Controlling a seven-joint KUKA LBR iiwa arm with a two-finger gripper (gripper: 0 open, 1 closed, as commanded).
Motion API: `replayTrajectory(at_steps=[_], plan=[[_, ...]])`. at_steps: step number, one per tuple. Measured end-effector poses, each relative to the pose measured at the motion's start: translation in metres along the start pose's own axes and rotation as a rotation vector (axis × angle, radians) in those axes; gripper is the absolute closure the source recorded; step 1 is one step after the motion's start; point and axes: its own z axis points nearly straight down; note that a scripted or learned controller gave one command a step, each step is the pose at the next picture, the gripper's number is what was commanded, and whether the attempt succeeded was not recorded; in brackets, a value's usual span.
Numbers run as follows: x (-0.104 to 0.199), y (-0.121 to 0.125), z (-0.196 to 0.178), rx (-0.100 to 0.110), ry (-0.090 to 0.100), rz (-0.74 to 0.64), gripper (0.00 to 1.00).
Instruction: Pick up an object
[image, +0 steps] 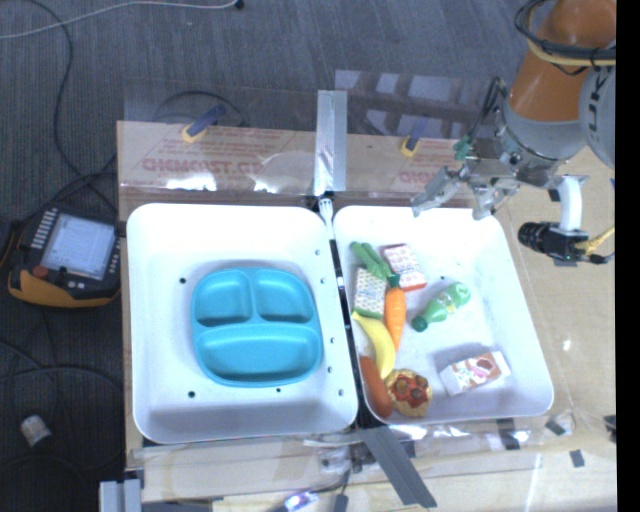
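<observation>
At the far left, off the surface (135, 175), a handheld control pendant (65, 255) with a lit screen lies on the dark carpet, its orange casing showing along the lower edge.

The left bin (150, 395) holds a blue divided plate (257, 325) with two small compartments at the back and one wide one at the front; it sits near the middle of the bin.

The right bin (515, 300) carries all the small objects. Along its left wall, from back to front: a green vegetable (374, 260) lying at a slant, a checked packet (369, 292) just in front of it, a yellow banana (377, 343) curving forward, and a reddish sausage-shaped piece (374, 385) near the front corner. Just right of these, a small red and white box (402, 265) sits beside the green vegetable, an orange carrot (395, 312) runs front to back touching the banana, and a round pizza-like toy (409, 390) lies against the reddish piece. Further right, a green bottle (441, 305) lies on its side at a slant, apart from the carrot, and a small white carton (474, 371) with red print lies nearer the front.

The gripper (462, 197) hangs over the back rim of the right bin, above and behind the objects, its two fingers spread apart with nothing between them. The orange band (550, 85) of the arm rises toward the upper right corner.
</observation>
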Motion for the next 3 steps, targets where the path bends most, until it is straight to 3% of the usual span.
replayTrajectory(at_steps=[1,2,3], plan=[[-0.031,-0.061,0.085,0.002,-0.002,0.122,0.0],[-0.015,-0.055,0.183,0.0,0.001,0.073,0.0],[-0.014,-0.056,0.175,0.002,0.004,0.073,1.0]])
